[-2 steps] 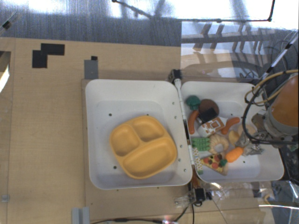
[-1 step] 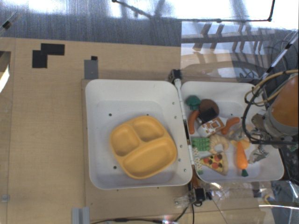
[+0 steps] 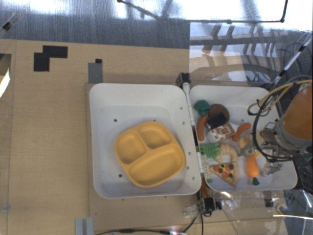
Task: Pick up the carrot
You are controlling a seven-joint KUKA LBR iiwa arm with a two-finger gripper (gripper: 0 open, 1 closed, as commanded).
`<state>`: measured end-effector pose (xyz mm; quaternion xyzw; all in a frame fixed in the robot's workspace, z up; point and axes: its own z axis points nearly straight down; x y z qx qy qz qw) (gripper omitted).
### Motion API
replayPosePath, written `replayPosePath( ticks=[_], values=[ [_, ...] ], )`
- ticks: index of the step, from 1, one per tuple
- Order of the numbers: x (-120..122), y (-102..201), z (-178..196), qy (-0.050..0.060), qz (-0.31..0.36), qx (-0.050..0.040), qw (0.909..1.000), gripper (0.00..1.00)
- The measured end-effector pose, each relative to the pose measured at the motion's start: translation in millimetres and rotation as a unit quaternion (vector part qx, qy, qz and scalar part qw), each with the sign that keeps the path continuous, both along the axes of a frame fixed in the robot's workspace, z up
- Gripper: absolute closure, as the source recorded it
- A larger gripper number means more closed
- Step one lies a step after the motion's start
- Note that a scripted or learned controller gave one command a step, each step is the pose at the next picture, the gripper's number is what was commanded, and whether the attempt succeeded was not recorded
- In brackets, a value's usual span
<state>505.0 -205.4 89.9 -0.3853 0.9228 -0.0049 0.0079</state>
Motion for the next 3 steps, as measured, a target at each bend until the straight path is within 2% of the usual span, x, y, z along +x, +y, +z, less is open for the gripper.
replayPosePath(
  ticks=[1,2,3],
  values=[
    [5,1,14,-0.005,0.003,-0.0017,1.0000,1.00],
    [7,45,51,0.003,-0.248,0.0052,0.9687,1.00],
    [0,63,9,-0.008,-0.186,0.0012,0.9825,1.00]
  ],
)
